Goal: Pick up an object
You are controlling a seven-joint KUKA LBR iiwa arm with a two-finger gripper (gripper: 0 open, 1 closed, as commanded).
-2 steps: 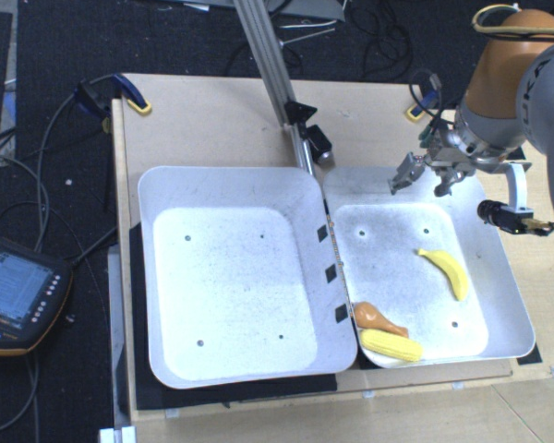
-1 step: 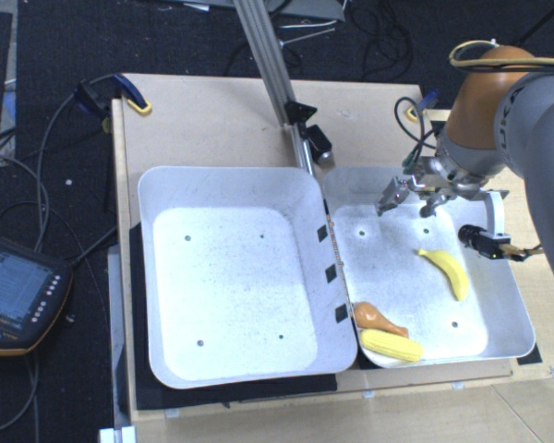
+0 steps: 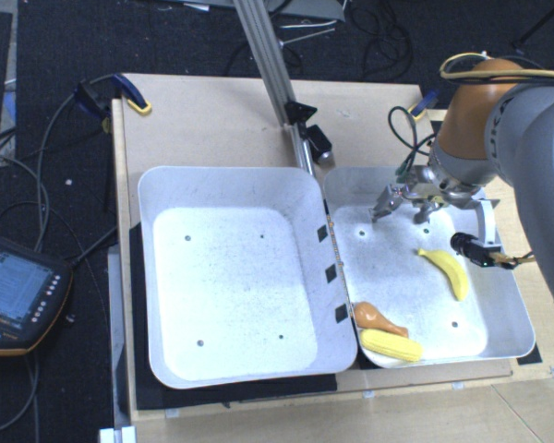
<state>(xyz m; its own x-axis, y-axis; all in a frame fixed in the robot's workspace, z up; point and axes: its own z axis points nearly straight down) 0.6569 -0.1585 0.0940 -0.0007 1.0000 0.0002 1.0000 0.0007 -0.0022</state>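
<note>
Pale wooden bench top [image 3: 222,118] sits over a dark floor strewn with cables, and it carries two shallow white bins side by side. A slanted aluminium rail [image 3: 268,53] crosses the top of the view, and a black handheld control pendant with a lit screen [image 3: 14,293] lies on the floor at the left.

In the right-hand white bin [image 3: 374,247], a yellow plastic banana [image 3: 446,270] lies in the middle-right part. Its long axis runs diagonally, from an upper-left tip near the bin's centre down to a lower-right end pointing toward the near right corner, with a gentle curve. At the near edge of the same bin, close to the divider, a yellow corn-cob-shaped toy [image 3: 391,345] lies almost level, its length running left to right. Just above and touching it is an orange-brown pear-like toy [image 3: 377,317], its narrow end pointing right. The left-hand white bin [image 3: 231,266] shows its speckled floor with a few small dark holes.

Grey robot arm with an orange band [image 3: 485,123] reaches in from the right. Its two-finger gripper [image 3: 408,203] hangs over the far part of the right bin, its fingers spread apart with nothing between them. It is up and left of the banana, apart from it.
</note>
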